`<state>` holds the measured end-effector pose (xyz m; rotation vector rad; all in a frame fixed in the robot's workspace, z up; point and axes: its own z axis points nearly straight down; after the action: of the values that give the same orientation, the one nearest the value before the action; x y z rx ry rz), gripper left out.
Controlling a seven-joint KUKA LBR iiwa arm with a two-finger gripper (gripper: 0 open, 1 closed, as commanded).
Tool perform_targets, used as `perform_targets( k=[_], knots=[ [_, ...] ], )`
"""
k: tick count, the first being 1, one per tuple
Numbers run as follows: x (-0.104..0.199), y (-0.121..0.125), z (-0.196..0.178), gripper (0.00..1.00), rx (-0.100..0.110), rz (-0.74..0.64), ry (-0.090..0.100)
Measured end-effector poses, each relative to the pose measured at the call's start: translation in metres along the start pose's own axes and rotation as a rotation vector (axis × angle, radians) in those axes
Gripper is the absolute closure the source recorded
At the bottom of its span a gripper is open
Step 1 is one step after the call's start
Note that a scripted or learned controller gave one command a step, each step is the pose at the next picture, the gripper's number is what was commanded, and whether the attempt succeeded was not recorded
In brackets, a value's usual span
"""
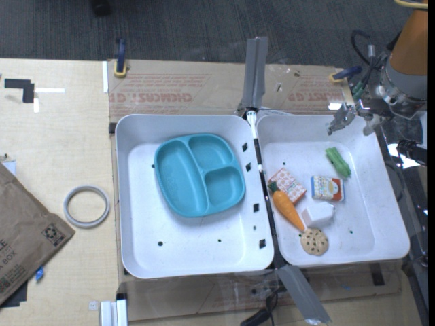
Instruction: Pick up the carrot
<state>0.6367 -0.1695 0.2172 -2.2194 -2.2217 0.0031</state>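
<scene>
An orange carrot with a green top lies slantwise in the right bin, near its left wall. It rests between a pink-and-white checked packet and a white block. My gripper hangs over the far right part of that bin, well up and to the right of the carrot. Its two fingers are spread apart and open, with nothing between them.
Around the carrot lie a round cookie, a small red-and-white carton and a green vegetable. The left bin holds a blue divided plate. A tape roll and a cardboard box sit on the bench at left.
</scene>
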Motion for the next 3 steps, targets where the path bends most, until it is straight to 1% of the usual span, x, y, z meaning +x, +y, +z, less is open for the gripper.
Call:
perform_targets(
  k=[1, 2, 3],
  knots=[
    [0.059, -0.063, 0.077, 0.00, 0.001, -0.017, 0.001],
    [0.142, -0.141, 0.027, 0.00, 0.003, 0.405, 0.000],
    [0.124, -0.138, 0.027, 0.00, 0.001, 0.323, -0.001]
  ],
)
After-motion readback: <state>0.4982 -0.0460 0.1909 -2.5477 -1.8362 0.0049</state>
